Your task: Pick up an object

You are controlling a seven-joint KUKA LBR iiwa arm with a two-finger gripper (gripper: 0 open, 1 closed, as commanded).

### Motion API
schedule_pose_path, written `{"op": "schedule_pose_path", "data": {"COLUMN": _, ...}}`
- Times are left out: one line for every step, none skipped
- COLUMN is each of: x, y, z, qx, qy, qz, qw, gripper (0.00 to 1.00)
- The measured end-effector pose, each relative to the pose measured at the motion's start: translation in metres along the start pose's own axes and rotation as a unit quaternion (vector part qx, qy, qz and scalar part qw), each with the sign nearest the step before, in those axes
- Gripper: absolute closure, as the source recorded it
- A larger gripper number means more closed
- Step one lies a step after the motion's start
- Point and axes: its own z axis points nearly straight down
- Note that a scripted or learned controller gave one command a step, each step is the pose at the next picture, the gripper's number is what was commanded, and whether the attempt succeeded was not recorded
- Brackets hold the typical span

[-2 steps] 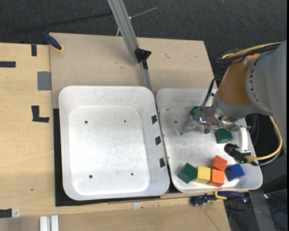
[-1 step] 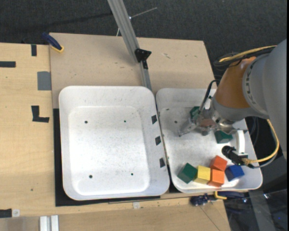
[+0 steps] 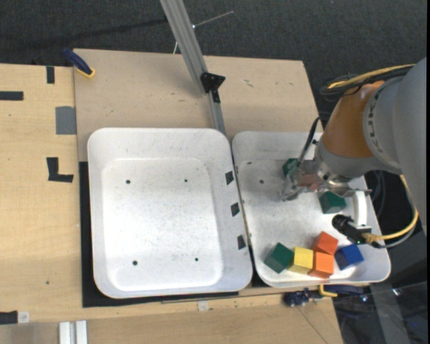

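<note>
My gripper [image 3: 294,185] hangs low over the middle of the right bin [image 3: 261,156], below the orange wrist band. A small green block [image 3: 291,167] sits right at its upper side, touching or very close to the fingers. Another green block [image 3: 332,203] lies just right of the gripper. Near the bin's front lie a dark green cube [image 3: 278,256], a yellow cube [image 3: 303,259], two orange cubes [image 3: 324,253] and a blue cube [image 3: 350,255]. I cannot tell whether anything sits between the fingers.
The left bin [image 3: 107,149] stands beside the right one, with black clips [image 3: 234,208] along the shared rim. A slanted metal pole [image 3: 190,41] crosses the back of the bench. A yellow cable [image 3: 398,228] loops at the right.
</note>
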Motion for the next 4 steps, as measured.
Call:
{"op": "schedule_pose_path", "data": {"x": -0.002, "y": -0.002, "z": -0.063, "qx": -0.004, "qy": -0.001, "qz": 0.001, "qw": 1.0, "gripper": 1.0}}
{"op": "schedule_pose_path", "data": {"x": 0.006, "y": 0.002, "z": -0.122, "qx": -0.005, "qy": -0.001, "qz": 0.0, "qw": 1.0, "gripper": 1.0}}
{"op": "schedule_pose_path", "data": {"x": 0.007, "y": 0.003, "z": -0.155, "qx": -0.003, "qy": -0.001, "qz": 0.0, "qw": 1.0, "gripper": 1.0}}
{"op": "schedule_pose_path", "data": {"x": 0.058, "y": 0.024, "z": -0.141, "qx": -0.001, "qy": 0.0, "qz": -0.002, "qw": 1.0, "gripper": 1.0}}
